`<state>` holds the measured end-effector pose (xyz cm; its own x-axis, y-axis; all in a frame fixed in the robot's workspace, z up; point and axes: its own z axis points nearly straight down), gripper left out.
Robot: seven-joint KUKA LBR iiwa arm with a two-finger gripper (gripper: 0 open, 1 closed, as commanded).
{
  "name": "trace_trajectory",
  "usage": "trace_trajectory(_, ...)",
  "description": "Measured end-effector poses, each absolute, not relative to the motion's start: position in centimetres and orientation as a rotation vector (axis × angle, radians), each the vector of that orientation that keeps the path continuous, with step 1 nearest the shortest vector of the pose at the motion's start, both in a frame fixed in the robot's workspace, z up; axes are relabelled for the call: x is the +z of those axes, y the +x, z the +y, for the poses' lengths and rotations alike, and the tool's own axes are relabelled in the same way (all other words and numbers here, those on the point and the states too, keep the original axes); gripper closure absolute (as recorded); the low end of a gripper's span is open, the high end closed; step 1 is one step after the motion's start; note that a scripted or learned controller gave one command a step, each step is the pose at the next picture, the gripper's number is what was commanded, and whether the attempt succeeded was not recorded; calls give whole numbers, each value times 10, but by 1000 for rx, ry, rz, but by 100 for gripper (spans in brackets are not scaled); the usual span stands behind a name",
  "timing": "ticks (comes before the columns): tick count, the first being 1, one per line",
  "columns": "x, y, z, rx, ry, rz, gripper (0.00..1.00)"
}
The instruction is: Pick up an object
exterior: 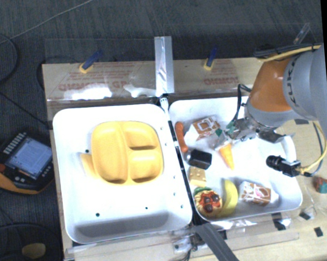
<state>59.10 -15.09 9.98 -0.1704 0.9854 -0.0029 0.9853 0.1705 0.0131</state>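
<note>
hand (236,130) poised low over right bin (280,162) clutter, near the orange cone (227,155); grip state indiscernible; likely seeking a pick

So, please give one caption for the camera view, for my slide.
Gripper low in the right bin among toy foods; yellow tray in the left bin.

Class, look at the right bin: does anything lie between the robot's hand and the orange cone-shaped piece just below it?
Nothing visible does. The hand sits just above and right of the orange cone, with bare bin floor between them. The black block lies to the cone's left, off that path.
</note>
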Motion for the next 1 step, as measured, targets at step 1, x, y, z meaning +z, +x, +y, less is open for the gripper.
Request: trace_trajectory(1, 171, 630, -99, -3, 2096, 2341, 100)
